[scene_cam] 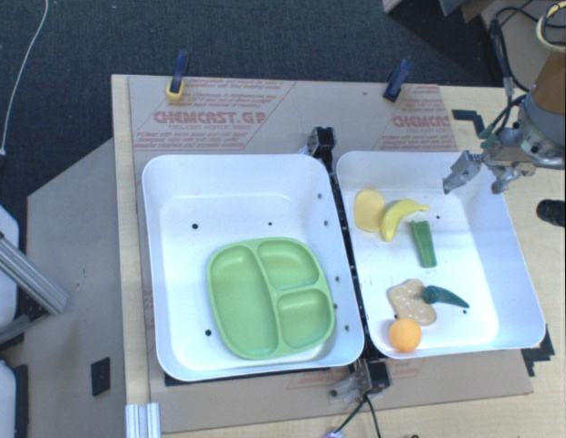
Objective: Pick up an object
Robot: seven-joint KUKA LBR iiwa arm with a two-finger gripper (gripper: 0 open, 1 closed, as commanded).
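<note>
The right bin (511, 245) holds several small items: a pale yellow piece (368, 210), a yellow banana (400, 215), a green stick (423, 243), a beige lump (411, 301), a dark teal pepper (445, 296) and an orange ball (405, 335). My gripper (479, 179) hovers over the bin's far right corner, up and to the right of the banana. Its two fingers are spread apart and open, with nothing between them.
In the left bin (173, 199) lies a light green divided plate (267, 295). Two clamps (177, 74) (397, 78) grip the board's far edge. A black bracket (322, 140) sits between the bins at the back.
</note>
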